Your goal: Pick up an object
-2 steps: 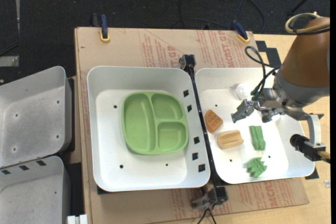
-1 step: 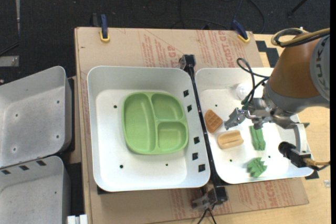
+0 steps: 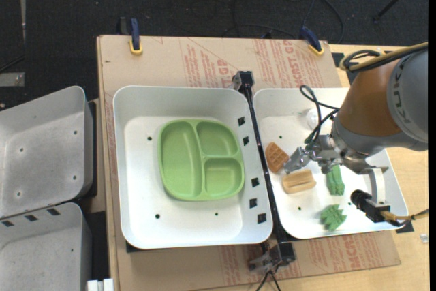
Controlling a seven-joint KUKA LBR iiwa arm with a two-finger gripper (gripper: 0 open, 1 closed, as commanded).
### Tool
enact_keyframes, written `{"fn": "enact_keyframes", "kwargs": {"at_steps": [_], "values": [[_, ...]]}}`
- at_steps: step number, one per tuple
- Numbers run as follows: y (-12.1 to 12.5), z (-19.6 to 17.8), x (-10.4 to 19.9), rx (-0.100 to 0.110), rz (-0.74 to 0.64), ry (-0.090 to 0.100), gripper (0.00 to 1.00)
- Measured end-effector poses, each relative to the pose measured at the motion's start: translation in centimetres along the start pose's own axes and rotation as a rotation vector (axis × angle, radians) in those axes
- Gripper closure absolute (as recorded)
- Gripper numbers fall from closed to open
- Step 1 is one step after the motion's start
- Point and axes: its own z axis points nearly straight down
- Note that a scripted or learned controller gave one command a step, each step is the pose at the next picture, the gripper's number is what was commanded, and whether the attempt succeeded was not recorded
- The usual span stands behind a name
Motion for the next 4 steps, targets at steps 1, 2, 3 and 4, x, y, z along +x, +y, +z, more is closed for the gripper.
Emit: {"fn": "enact_keyframes", "kwargs": {"at_steps": [1, 2, 3, 4], "values": [[0.0, 3.1, 0.1, 0.001, 0.0, 0.0, 0.0], [0.0, 2.0, 0.0, -0.001, 0.002, 0.0, 1.0], [-0.5, -2.2, 0.1, -0.002, -0.002, 0.0, 1.0], [-0.8, -8.3, 0.0, -0.006, -0.004, -0.001, 1.0]]}}
